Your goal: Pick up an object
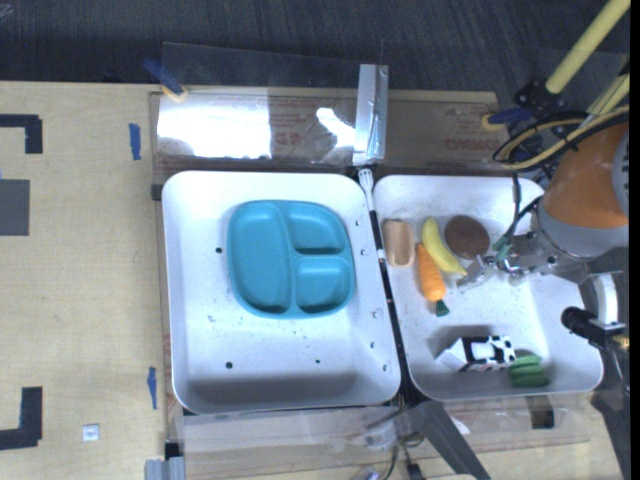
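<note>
— Where's the gripper [487, 265]?
— Low in the right bin [570, 368], just right of the banana [441, 245] and the brown round piece [466, 235]. It's small and blurred; I cannot tell how it is set or whether it has anything.
— And the rest?
— Carrot [430, 274] and tan block [398, 242] lie beside the banana. The black-and-white toy [487, 351] touches a green piece [527, 370]. The blue tray [291, 257] sits in the left bin [195, 298].

A blue tray [291, 258], yellow banana [441, 246], orange carrot [430, 274] and black-and-white cow [487, 351] sit in white bins [190, 268].
</note>
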Tool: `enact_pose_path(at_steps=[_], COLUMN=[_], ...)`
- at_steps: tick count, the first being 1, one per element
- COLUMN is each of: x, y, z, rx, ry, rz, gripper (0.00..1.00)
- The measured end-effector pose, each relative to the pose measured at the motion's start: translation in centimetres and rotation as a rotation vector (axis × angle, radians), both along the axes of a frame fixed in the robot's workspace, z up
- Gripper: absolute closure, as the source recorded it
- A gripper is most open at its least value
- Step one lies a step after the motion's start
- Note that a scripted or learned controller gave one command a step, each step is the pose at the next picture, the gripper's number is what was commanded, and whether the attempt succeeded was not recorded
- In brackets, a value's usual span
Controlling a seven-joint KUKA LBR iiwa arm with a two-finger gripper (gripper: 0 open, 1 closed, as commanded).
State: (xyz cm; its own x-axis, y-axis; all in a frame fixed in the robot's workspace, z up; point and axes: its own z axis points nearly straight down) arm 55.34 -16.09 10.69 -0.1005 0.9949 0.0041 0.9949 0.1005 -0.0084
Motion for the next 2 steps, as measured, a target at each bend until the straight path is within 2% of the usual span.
enact_pose_path(at_steps=[1, 2], x=[6.8, 7.1], y=[5.2, 5.2], z=[-1.3, 0.1], rx=[-0.01, -0.013], ry=[-0.029, -0.039], rz=[0.396, 0.394], gripper=[0.0, 1.0])
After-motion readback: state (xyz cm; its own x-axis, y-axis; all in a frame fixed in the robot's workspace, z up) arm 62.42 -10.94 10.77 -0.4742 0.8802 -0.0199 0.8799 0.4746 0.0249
